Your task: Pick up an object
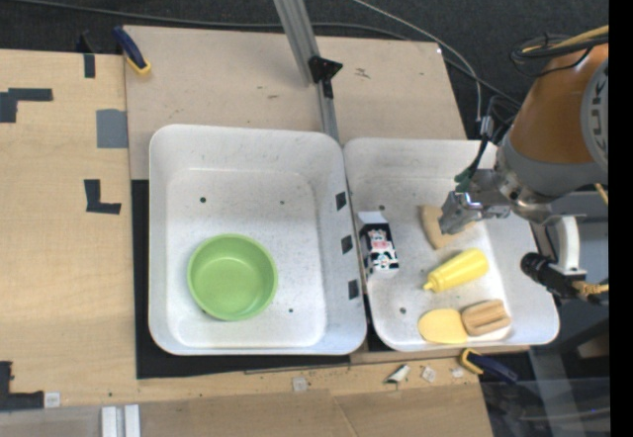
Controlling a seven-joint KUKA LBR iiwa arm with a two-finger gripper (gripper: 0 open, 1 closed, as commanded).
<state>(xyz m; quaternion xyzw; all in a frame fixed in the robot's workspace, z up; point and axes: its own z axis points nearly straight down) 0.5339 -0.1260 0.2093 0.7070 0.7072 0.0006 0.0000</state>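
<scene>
— Objects for picking: how many do you count, and where are they?

— I count 5 in the right bin (396,160). 1 yellow bottle (457,270) lies on its side near the middle. 1 small black-and-white carton (379,249) lies by the left wall of this bin. 1 tan block (431,225) is just beside the gripper (457,212), on its left. At the front edge there is 1 flat yellow piece (442,325) and 1 brown piece like bread (485,316), and these 2 touch each other.

— And the left bin (247,150)?

— It has 1 green bowl (232,276), upright, in the front left part.

— What is the claw doing?

— The 1 arm (554,129) reaches in from the right, and its gripper hangs low over the right bin, very near the tan block. I see nothing between the fingers. If they are wide or narrow, I cannot tell from here; the metal parts are too small and blurred.
</scene>
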